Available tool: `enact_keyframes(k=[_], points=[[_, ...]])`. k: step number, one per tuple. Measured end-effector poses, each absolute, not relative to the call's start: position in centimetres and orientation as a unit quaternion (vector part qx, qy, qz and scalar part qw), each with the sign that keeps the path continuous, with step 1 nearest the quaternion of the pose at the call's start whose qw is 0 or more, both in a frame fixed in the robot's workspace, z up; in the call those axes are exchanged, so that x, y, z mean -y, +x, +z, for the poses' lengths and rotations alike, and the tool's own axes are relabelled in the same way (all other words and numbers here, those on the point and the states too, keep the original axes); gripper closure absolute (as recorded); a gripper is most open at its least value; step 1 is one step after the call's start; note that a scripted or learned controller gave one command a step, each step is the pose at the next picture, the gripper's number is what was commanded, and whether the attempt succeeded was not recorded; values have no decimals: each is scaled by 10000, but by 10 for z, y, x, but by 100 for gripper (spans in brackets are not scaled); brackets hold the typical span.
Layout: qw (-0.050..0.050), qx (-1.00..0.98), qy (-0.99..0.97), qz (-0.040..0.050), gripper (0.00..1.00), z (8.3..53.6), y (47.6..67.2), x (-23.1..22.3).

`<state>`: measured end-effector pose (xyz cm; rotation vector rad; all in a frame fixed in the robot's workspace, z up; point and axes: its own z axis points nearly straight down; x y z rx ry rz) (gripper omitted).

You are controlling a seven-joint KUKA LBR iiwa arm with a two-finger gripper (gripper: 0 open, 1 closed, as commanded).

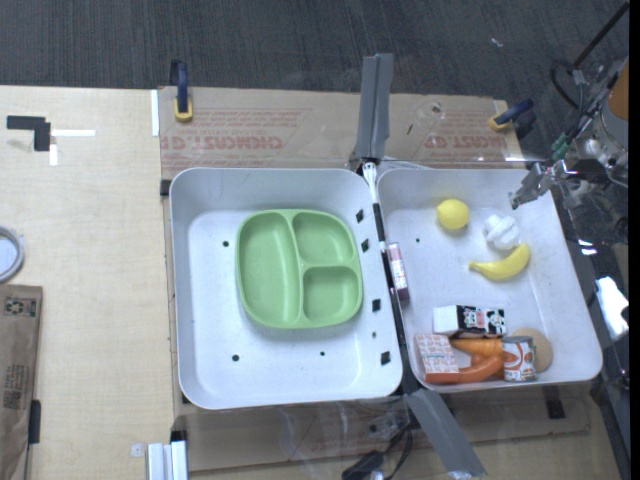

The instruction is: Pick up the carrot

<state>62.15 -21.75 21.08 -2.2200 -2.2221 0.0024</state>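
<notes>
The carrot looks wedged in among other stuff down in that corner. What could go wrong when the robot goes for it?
1. The carrot lies in the right bin's near corner, touching a red-and-white carton and a small can. The hand, now over the bin's far edge, might catch a neighbour instead.
2. A black-and-white box lies just behind the carrot, so there is probably little room to close around it.
3. The bin wall is close and could block the approach.

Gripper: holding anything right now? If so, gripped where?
Nothing held. The gripper sits above the right bin's far right corner with nothing between its fingers; the carrot lies untouched at the bin's near edge.
</notes>
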Motion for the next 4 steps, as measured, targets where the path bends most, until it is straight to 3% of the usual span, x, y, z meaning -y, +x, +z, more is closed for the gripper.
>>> enact_keyframes(k=[1,2,3,4], points=[[-25,5746,-8184,-48,0,145,578,217],[13,5955,-8033,10,0,148,486,191],[7,4595,-8882,-8,0,122,479,133],[-68,2843,-9587,-96,0,97,485,128]])
